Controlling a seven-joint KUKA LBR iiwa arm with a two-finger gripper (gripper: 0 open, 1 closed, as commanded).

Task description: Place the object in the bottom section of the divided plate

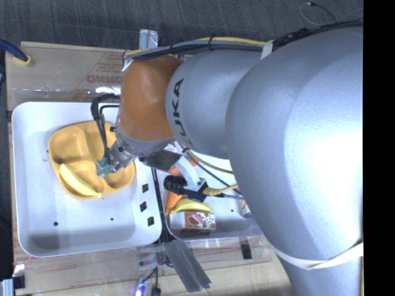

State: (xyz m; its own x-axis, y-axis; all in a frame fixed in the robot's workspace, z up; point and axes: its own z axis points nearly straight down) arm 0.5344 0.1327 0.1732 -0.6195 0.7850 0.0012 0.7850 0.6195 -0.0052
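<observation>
A yellow divided plate lies in the left bin. A yellow banana-like object rests in the plate's bottom section, along its lower left rim. My gripper hangs over the plate's right side, just right of that object, its teal fingertips close together. Nothing shows between them. The big grey arm with its orange band covers most of the right bin.
In the right bin, below the arm, I see an orange object, a small brown-labelled item and a yellow piece. Cables run along the arm. The left bin's lower floor is bare white.
</observation>
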